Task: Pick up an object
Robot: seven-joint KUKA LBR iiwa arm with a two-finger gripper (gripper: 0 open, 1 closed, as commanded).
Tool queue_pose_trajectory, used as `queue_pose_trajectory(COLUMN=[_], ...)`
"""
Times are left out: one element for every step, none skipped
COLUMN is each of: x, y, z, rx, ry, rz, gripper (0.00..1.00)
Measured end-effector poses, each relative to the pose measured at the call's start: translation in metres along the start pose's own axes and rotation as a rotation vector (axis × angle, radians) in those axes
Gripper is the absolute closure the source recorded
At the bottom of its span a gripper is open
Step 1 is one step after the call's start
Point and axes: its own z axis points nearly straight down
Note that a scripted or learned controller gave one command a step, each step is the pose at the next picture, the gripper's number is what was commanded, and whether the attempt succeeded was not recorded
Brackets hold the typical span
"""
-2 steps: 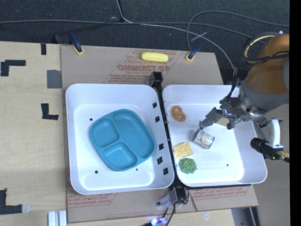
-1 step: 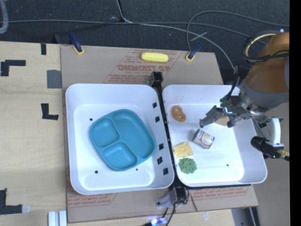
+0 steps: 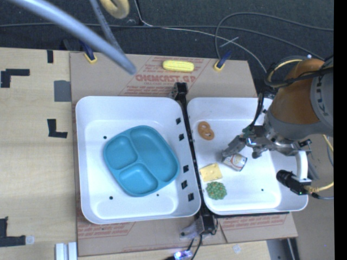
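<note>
Fingers: two grey fingers [image 3: 234, 147] angle down and to the left from the wrist; the tips stand apart, straddling the top of a small can, with no firm clamp visible.
Gripper [image 3: 238, 155]: positioned over the right bin, low, near the bin's middle; orange band and grey arm [image 3: 295, 104] extend from it toward the right edge of the view.
Can [image 3: 236, 162]: small, silvery with a red-and-white label, lying tilted on the floor of the right bin, directly beneath the fingertips and touching or nearly touching them; contact cannot be confirmed.
Right bin [image 3: 271, 196]: shallow, white; also contains three other items.
Pretzel [image 3: 205, 130]: brown, far-left area of the right bin, apart from the can.
Cheese wedge [image 3: 211, 172]: pale yellow, left of the can and slightly nearer, close to the dividing wall.
Green cluster [image 3: 216, 190]: small, round-grained, just near of the cheese wedge, almost touching it.
Left bin [image 3: 89, 118]: shallow, white; holds one item.
Blue tray [image 3: 140, 160]: three compartments, lying flat and rotated at a slant in the middle of the left bin.
Corn cob [image 3: 178, 66]: yellow, lying on the cardboard sheet [image 3: 157, 80] beyond the far edge of the bins, outside both.
Cables [image 3: 244, 26]: thin, dark, running across the dark surface on the far side.
</note>
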Motion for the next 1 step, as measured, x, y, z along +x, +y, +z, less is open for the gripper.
queue_pose_trajectory(x=[0.0008], y=[-0.0056], z=[0.0445], rx=[0.000], ry=[0.000], rz=[-0.001], gripper=[0.00])
